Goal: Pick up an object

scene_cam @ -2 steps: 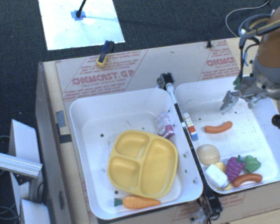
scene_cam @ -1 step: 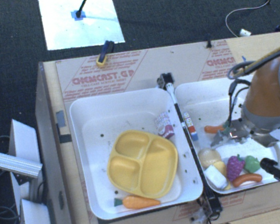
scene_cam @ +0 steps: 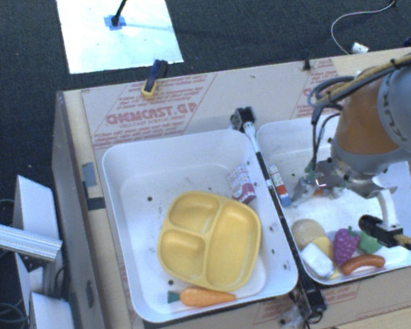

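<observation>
- While no single object is named for the pick, your likeliest candidates lie in the right bin (scene_cam: 283, 139): a cluster at its near edge made up of a pale round piece (scene_cam: 307, 230), a purple grape bunch (scene_cam: 346, 242), a red sausage-shaped toy (scene_cam: 363, 264) and a white block (scene_cam: 317, 261), all touching or just beside one another.
- The gripper (scene_cam: 314, 184) sits low in that same bin, near its left wall and just up from the cluster; whether it is open or shut, you cannot tell from this angle, and nothing is visibly held.
- To do this step well, in my judgement, choose the piece with free space on two sides; the pale round one at the cluster's upper edge looks the most reachable, while the grapes are hemmed in by neighbours.
- Come down squarely and keep off the divider (scene_cam: 270, 188) between the bins.
- The arm (scene_cam: 408, 114) reaches in from the right, its orange band (scene_cam: 358, 122) above the wrist, bent steeply down into the bin.
- Farther out, the left bin (scene_cam: 131, 211) holds a yellow divided plate (scene_cam: 209, 239), a carrot (scene_cam: 206, 296) and a small packet (scene_cam: 241, 183).
</observation>
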Tool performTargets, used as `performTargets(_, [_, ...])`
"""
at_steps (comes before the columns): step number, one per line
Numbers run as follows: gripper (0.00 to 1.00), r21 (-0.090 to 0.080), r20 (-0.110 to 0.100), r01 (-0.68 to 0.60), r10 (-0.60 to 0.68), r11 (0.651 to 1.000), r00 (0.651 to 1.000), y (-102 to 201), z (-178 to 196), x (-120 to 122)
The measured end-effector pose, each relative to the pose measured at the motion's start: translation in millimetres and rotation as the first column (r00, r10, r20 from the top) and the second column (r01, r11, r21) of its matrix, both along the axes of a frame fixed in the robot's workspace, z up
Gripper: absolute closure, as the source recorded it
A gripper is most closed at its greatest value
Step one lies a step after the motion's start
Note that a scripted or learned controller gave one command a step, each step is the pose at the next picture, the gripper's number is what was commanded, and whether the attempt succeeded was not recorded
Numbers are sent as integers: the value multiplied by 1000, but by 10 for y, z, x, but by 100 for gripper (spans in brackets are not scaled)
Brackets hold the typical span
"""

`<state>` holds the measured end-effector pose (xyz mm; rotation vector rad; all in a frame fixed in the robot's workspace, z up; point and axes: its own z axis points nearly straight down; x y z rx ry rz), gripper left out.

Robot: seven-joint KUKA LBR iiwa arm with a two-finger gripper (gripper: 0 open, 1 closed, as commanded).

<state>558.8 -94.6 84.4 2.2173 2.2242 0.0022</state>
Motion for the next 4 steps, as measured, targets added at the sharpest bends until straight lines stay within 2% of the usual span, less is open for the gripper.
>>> performTargets(1, [0, -1, 2, -2, 2, 1000, 1000, -45, 8, 1106])
performTargets(2, [0, -1, 0, 1, -1, 1000, 1000, -171, 2, 561])
performTargets(3, [100, -2, 3, -1, 1, 1000, 1000, -171, 113, 573])
performTargets(4, [100, 0, 4, -2, 2, 1000, 1000, 468, 1121, 375])
